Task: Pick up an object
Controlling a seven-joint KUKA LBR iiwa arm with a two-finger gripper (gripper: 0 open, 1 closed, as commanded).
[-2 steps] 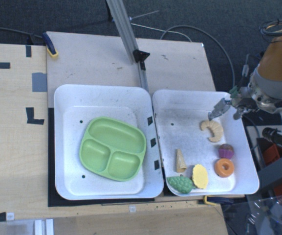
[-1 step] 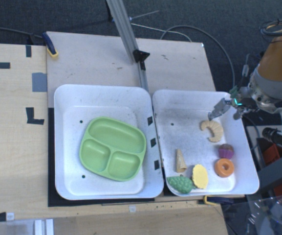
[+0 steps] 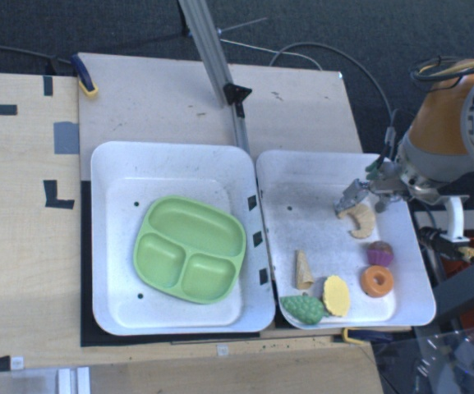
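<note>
My gripper (image 3: 353,200) hangs low over the right bin (image 3: 302,179), near its right side. Its fingertips sit right at a tan, curved piece of toy food (image 3: 362,221), which lies just below them on the bin floor. Further down the bin lie a purple toy (image 3: 379,254), an orange ring-shaped toy (image 3: 377,281), a yellow toy (image 3: 336,295), a green leafy toy (image 3: 304,308) and a tan cone-like piece (image 3: 303,269).
The left bin (image 3: 113,179) holds a green sectioned plate (image 3: 190,249). A metal pole (image 3: 212,48) slants across the bench above the bins. The arm's grey and orange body (image 3: 442,138) stands at the right edge.
</note>
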